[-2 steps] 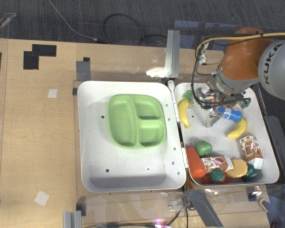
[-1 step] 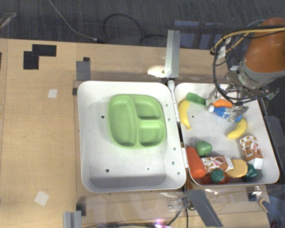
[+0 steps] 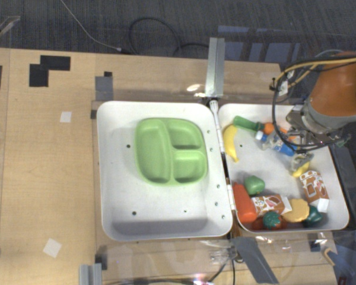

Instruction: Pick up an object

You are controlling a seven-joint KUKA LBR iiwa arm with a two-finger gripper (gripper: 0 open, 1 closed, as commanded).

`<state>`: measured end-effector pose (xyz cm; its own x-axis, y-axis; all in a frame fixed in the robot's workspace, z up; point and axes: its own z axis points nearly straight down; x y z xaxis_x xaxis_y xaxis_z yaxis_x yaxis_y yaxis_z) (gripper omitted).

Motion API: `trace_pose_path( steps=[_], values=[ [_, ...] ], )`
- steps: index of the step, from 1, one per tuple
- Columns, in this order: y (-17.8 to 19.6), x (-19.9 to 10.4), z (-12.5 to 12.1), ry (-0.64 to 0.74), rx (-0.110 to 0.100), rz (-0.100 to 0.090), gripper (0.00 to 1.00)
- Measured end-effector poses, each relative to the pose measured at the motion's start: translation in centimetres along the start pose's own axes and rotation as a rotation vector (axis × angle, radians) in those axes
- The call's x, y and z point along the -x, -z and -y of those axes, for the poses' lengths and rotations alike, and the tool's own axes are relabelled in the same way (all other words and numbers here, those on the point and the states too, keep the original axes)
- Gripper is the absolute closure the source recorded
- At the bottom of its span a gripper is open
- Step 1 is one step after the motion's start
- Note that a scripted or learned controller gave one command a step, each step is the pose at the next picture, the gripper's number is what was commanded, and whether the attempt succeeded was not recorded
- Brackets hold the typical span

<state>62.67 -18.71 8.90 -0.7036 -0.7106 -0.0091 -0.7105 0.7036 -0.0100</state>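
The right bin [image 3: 338, 186] holds several toy food items. Along its left side lies a yellow banana [image 3: 230, 142], with a green vegetable [image 3: 244, 123] and a small orange piece [image 3: 267, 127] behind it. My gripper [image 3: 298, 151] hangs low over the bin's far right part, under the orange wrist band [image 3: 339, 91]. A blue item [image 3: 283, 146] lies just left of it and a small yellow piece [image 3: 301, 170] just in front of it. I cannot make out anything held.
The front of the right bin is crowded: a green pepper [image 3: 254, 184], a red-orange carrot [image 3: 244, 202], a printed packet [image 3: 272, 203], a tan bun [image 3: 297, 210], an orange-and-white box [image 3: 313, 185]. A green divided plate [image 3: 169, 151] lies in the left bin [image 3: 115, 177]. Cables [image 3: 285, 129] loop beside the wrist.
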Motion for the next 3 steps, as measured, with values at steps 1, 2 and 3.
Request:
trace_pose_path(
  steps=[1,2,3],
  values=[
    [0.0,5.6,-2.3,0.134,0.001,0.002,0.0],
    [0.3,4.6,-3.6,0.256,0.005,-0.001,0.0],
    [0.0,8.4,-1.9,0.202,0.001,0.002,0.0]
  ],
)
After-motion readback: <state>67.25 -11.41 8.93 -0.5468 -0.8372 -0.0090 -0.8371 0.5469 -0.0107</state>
